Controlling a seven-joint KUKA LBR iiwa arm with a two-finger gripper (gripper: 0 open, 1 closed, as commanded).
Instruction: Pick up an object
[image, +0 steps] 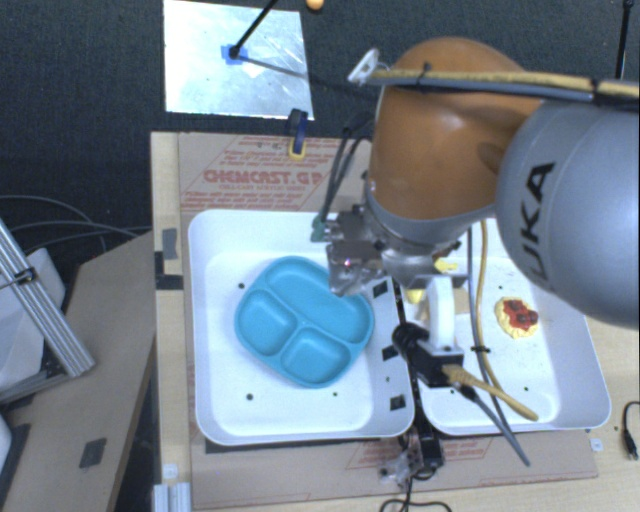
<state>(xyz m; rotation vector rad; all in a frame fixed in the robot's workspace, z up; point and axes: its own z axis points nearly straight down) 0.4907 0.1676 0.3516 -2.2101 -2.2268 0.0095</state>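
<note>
The cardboard sheet (262, 176) reads "CHEMCAST GP"; the arm (572, 205) shows "UKA".

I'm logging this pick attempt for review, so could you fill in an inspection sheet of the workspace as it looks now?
Surface: left bin and right bin, white, side by side on printed cardboard.
Job's things: blue divided plate flat in the left bin; small round piece with a red top in the right bin.
Clutter: yellow bit in the right bin, mostly hidden, unidentifiable.
Grippers: gripper low at the plate's upper right rim; contact cannot be judged.
Cables: tan cable across the arm.
Surroundings: shiny sheet beyond the bins; metal rail at left.
</note>
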